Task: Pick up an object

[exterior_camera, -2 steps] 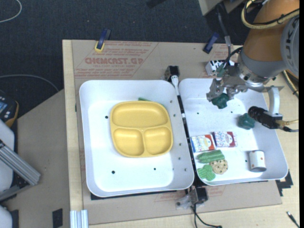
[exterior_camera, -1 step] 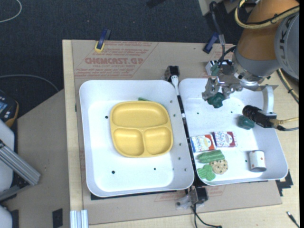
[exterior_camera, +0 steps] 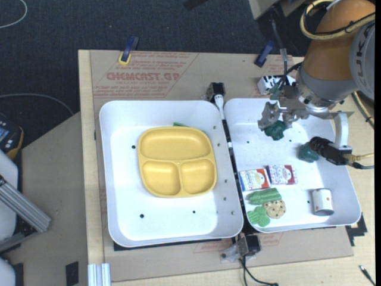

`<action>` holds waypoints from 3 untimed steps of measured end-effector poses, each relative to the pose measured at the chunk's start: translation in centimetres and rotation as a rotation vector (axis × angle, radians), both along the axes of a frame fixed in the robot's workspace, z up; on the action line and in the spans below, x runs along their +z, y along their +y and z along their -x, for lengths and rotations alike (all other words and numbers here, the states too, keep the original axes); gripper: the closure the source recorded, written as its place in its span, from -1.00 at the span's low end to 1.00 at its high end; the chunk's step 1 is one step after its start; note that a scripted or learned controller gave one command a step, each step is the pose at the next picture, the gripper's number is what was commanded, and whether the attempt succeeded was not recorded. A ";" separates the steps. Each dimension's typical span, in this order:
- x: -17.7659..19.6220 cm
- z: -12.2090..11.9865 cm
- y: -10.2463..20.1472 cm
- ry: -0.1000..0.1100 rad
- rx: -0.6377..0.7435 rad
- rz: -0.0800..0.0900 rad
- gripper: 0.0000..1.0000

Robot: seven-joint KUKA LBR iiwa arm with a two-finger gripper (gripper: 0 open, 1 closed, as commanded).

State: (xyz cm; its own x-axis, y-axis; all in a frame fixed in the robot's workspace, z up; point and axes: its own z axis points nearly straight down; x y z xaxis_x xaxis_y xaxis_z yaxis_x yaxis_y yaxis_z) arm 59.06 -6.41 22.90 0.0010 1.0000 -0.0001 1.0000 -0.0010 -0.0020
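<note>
My gripper (exterior_camera: 274, 123) hangs over the back half of the right bin (exterior_camera: 340, 179), nearer its left wall than its right. A small dark green lump (exterior_camera: 276, 132) sits at the very tip of my gripper, over the white floor of that bin; from this slant I cannot tell whether my hand is clenched on it or released, nor whether the lump is lifted or resting.

To the right of it, apart from my gripper, lies a teal lump (exterior_camera: 308, 154). Toward the front of the same bin, two red and white packets (exterior_camera: 255, 178) lie side by side. Just in front of them is a green pod (exterior_camera: 264, 195), then a round cookie (exterior_camera: 274, 208) overlapping a green leaf (exterior_camera: 256, 217). A short white can (exterior_camera: 322, 201) lies on its side near the front right corner, well apart from the cookie.

The left bin (exterior_camera: 119, 159) bears a yellow plate (exterior_camera: 177, 161) with three compartments, one long one at the back and two smaller ones in front. A green sliver (exterior_camera: 180, 124) peeks out at the plate's back edge, too hidden for me to name.
</note>
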 end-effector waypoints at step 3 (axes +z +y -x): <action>0.4 0.0 1.5 -0.004 0.002 0.000 1.00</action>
